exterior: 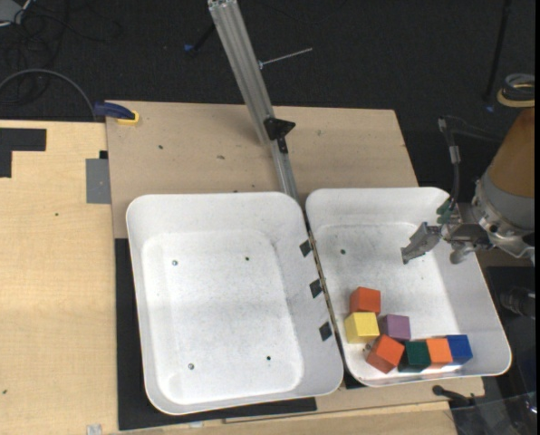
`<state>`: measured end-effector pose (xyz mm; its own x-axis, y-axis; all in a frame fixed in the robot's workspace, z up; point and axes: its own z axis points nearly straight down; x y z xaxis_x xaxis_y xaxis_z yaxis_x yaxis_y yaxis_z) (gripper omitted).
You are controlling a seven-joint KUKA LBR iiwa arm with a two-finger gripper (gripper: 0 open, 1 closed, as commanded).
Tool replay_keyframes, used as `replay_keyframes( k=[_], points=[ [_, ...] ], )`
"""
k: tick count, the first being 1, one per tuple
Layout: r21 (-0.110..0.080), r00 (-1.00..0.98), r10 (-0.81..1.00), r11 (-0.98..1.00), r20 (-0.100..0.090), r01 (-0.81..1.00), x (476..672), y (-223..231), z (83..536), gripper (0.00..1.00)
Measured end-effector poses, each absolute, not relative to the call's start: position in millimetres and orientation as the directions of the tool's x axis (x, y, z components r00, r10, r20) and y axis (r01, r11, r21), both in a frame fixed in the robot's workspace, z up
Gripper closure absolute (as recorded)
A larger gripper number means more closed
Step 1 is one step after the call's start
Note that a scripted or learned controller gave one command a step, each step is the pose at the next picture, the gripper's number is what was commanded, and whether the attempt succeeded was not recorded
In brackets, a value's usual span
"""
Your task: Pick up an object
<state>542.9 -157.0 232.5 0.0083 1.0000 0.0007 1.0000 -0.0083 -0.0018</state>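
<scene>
Several coloured cubes lie clustered in the near part of the right bin: a red-orange cube, a yellow one, a purple one, an orange one, a green one, another orange one and a blue one. My gripper hangs over the right side of that bin, up and to the right of the cubes and apart from them. Its fingers are spread open with nothing between them.
The left bin sits beside the right one, with small black clips along the shared rim. A slanted aluminium bar rises behind the bins. Wooden bench surface lies to the left and behind.
</scene>
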Motion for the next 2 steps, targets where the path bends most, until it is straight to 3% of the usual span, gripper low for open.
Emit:
replay_keyframes(
  k=[1,2],
  points=[
    [0.000,0.002,1.000,-0.002,0.001,1.000,557.4,-166.5,90.3,0.00],
    [0.001,0.005,1.000,-0.005,0.002,1.000,557.2,-167.1,92.2,0.00]
  ],
)
